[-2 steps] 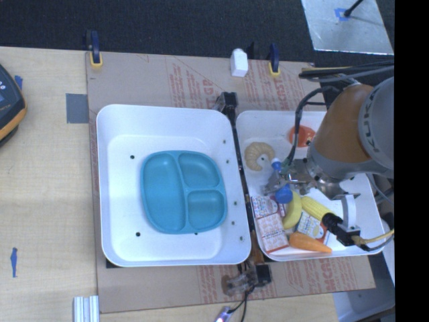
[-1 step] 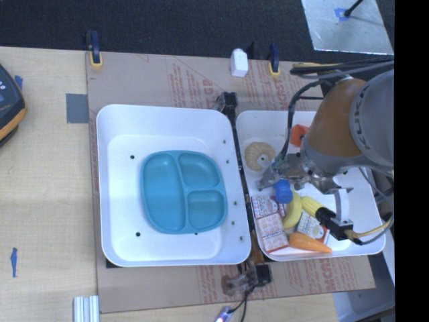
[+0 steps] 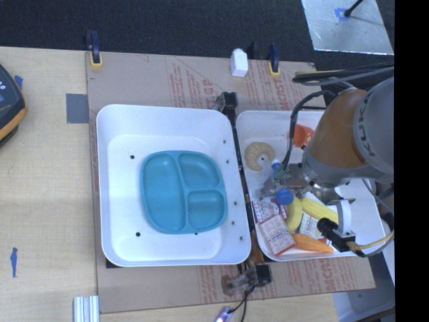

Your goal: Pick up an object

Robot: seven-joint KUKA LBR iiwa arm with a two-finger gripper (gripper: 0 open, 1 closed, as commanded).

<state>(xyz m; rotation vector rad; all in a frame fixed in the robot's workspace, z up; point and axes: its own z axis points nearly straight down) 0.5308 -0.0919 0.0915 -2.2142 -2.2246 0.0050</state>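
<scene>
the gripper (image 3: 281, 180) is lowered into the right white bin (image 3: 249, 123), its grasp impossible to tell from above, presumably to reach the heaped items there, a small blue cap (image 3: 285, 196), yellow banana-like toy (image 3: 295, 213) and orange carrot-shaped toy (image 3: 310, 244), while a teal divided plastic tray (image 3: 182, 191) is left in the left white bin (image 3: 110, 180).

Left bin (image 3: 107, 180) held a blue divided tray (image 3: 182, 191). Cardboard sheet (image 3: 167, 72) lay under both bins on the wooden tabletop (image 3: 40, 200), blue clamps (image 3: 94, 47) at its far edge.
</scene>
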